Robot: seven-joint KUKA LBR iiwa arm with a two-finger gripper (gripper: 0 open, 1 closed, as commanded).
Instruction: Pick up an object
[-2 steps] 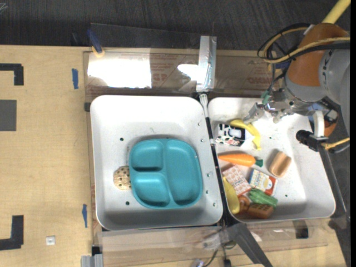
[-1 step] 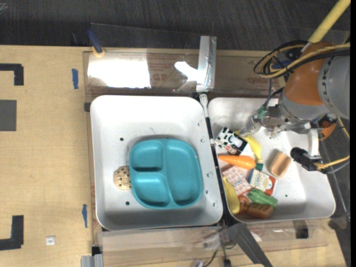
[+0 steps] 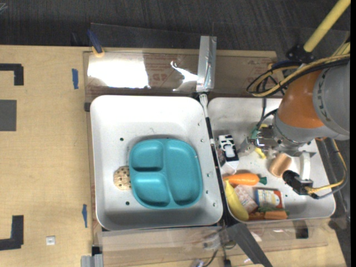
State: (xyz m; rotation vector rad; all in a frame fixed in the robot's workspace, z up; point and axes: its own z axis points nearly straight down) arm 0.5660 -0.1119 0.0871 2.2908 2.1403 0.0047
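Bench, two white bins — right bin (image 3: 322,204) holds carrot (image 3: 243,178), banana (image 3: 234,201), copper cup (image 3: 278,163). Gripper (image 3: 276,149) above the cup, grip cannot be told. Advice: descend squarely, straddle the cup.

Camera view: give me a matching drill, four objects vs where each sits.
Objects:
1. teal divided plate
2. cookie
3. carrot
4. banana

Places:
A. right bin, by its near-left corner
B. left bin, touching the plate's left edge
C. middle of the left bin
D. right bin, just above the food packet

Pairs: 1-C, 2-B, 3-D, 4-A
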